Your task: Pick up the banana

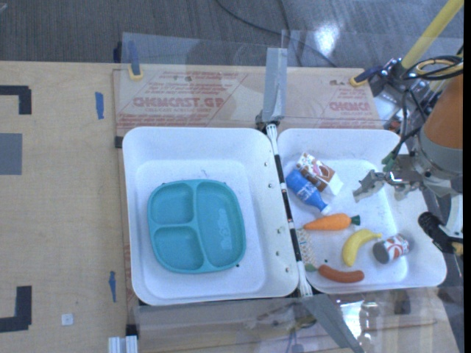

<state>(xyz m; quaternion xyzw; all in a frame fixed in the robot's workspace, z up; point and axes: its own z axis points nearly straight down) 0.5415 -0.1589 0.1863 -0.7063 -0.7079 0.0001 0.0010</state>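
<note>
The yellow banana [358, 245] lies curved in the right bin [423, 274], near its front, between an orange carrot [330, 223] and a small can [391, 249]. My gripper [383, 184] hovers over the right bin's back right part, up and to the right of the banana and apart from it. Its fingers [366, 188] are spread open with nothing between them. The grey arm with its orange band comes in from the right edge.
In the right bin there are also a blue bottle [305, 190], a brown and white carton [319, 172] and a red sausage [341, 274]. The left bin [140, 153] holds a teal divided plate [196, 226]. Cables hang at the upper right.
</note>
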